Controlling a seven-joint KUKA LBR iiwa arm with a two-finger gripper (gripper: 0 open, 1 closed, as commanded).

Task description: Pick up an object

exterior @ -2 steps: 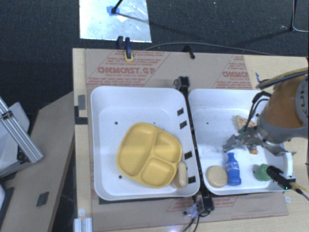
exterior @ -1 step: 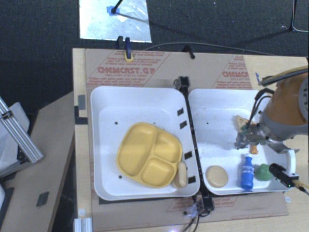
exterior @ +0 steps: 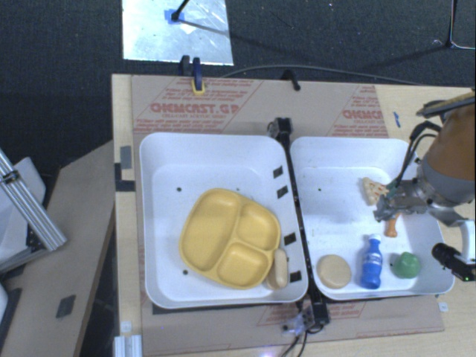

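In the right bin (exterior: 327, 162), my gripper (exterior: 386, 208) hangs low over the right half, reached in from the right edge. A small orange piece (exterior: 390, 228) pokes out just below it, touching or nearly touching it. A pale tan crust-like piece (exterior: 371, 190) lies just up-left of the gripper. Along the bin's front stand a round tan disc (exterior: 334, 271), an upright blue bottle (exterior: 371, 262) with a white label, and a green lump (exterior: 406, 265).
The left bin (exterior: 171, 162) holds a yellow divided plate (exterior: 229, 237) with a beige roll (exterior: 280, 268) against its right edge. A black divider (exterior: 291, 199) separates the bins. The grey arm (exterior: 450, 173) covers the right bin's right wall.
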